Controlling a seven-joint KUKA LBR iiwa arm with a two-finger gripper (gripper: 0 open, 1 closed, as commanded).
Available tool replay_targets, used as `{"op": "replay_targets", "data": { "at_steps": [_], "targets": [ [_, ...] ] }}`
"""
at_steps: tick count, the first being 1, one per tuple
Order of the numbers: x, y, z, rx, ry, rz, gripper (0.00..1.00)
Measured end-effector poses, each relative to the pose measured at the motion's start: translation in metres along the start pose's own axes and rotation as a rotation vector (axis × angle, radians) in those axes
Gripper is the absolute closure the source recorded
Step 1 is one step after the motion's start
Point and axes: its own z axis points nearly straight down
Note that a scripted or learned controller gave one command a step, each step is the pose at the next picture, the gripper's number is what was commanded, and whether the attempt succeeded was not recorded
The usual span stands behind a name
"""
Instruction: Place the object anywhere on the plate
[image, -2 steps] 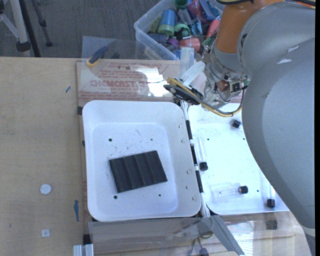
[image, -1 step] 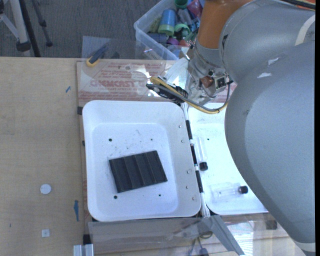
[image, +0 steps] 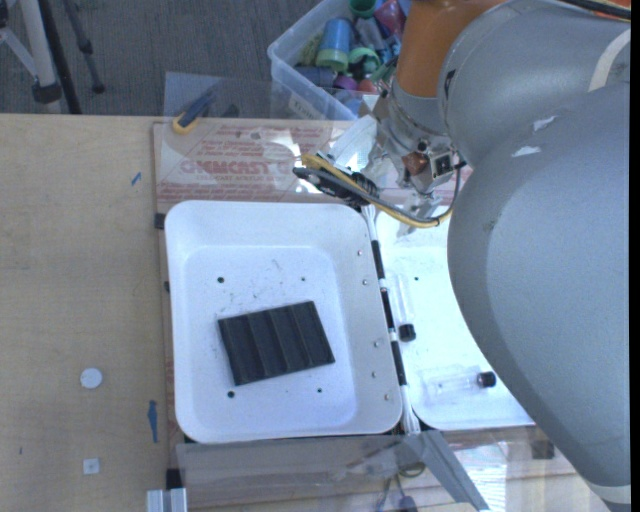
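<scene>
The grey arm (image: 545, 260) takes up the right side of the camera view, covering most of the right bin (image: 435, 300), and its orange band (image: 430, 45) sits up near the table's (image: 70, 250) far edge. The tan table shows bare along its left side. The left bin (image: 185, 235) lies whole in view, its right rim touching the right bin's left rim. A printed cardboard sheet (image: 235, 165) pokes out from under the left bin's far edge, and beyond it, off the table's far edge, stands a clear tub (image: 300, 65) of coloured odds and ends. The dark ridged slab (image: 276, 342) lies flat in the left bin, slightly below that bin's middle, turned a little off square to its walls. The gripper (image: 408, 168) hangs over the far rims where the two bins meet, well apart from the slab, which lies toward the near left of it; whether the gripper is open or closed cannot be told, since wrist parts and a yellow cable (image: 400, 213) crowd it. Two small clear tubes with black caps lie in the right bin, one (image: 404, 328) just beside its left rim and one (image: 465, 381) nearer its near edge. A small white disc (image: 91, 378) rests on the table towards its left edge.
</scene>
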Motion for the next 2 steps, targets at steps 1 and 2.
{"op": "replay_targets", "data": {
  "at_steps": [1,2],
  "targets": [
    [0.007,-0.126,0.176,0.003,0.002,0.137,0.0],
    [-0.041,-0.168,0.178,-0.003,0.019,0.195,0.0]
  ]
}}
